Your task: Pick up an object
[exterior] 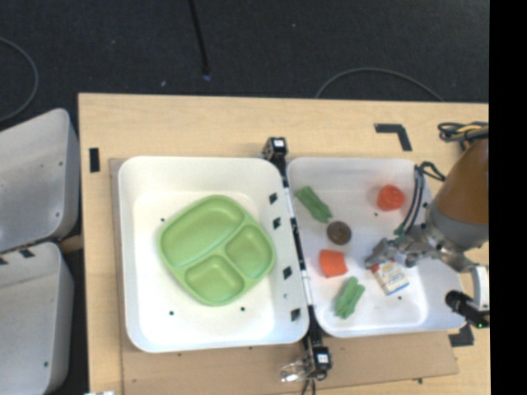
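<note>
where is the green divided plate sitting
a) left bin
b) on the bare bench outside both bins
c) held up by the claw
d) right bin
a) the green divided plate lies flat on the floor of the left bin, across the divider from the right bin where the small items and the claw are.

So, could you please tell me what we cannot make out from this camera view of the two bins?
- The claw: low over the right bin, too small and blurred to tell its state.
- The small packet beside the claw: print too small to read; contact cannot be judged.
- The arm: cut off by the right edge.
- The dark round object: too blurred to identify.
</note>
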